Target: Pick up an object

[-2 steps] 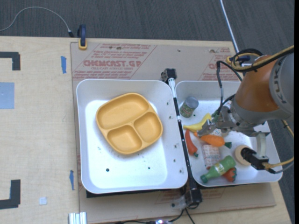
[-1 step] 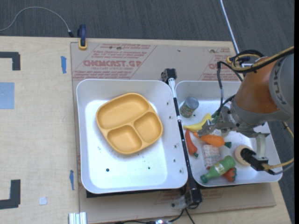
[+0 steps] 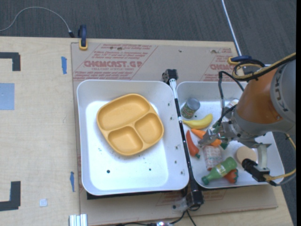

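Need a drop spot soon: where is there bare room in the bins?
Left bin: bare floor along the front, below the yellow divided plate, plus a strip at its left. Right bin: crowded, with can, banana, green bottle and gripper close together.

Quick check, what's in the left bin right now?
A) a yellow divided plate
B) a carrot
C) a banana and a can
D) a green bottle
A: the yellow divided plate lies alone on the left bin; the banana, can, green bottle and carrot are all in the right bin.
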`<state>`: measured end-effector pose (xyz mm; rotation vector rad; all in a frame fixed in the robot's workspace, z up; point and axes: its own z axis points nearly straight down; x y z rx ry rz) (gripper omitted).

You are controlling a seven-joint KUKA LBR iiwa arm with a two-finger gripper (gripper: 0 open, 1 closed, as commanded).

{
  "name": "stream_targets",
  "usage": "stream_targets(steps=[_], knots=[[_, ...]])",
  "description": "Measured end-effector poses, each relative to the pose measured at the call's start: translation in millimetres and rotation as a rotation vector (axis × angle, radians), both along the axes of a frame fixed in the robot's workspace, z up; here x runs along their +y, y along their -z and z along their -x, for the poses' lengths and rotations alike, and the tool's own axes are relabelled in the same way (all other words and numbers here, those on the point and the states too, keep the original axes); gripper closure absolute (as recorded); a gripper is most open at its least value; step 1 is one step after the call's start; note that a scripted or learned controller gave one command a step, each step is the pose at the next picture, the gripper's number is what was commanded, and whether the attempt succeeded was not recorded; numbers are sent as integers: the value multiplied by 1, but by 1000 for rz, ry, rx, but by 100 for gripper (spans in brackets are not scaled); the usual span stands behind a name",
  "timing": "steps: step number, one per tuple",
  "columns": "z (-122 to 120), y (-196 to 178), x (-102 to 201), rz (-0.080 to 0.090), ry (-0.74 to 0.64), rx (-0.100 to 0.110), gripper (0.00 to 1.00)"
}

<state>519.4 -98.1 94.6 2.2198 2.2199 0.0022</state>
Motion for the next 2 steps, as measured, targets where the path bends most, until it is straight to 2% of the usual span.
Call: stream_targets(steps=[1, 2], knots=[[-1, -10, 0, 1, 1, -2, 100], [40, -90, 59, -1, -1, 2, 100]])
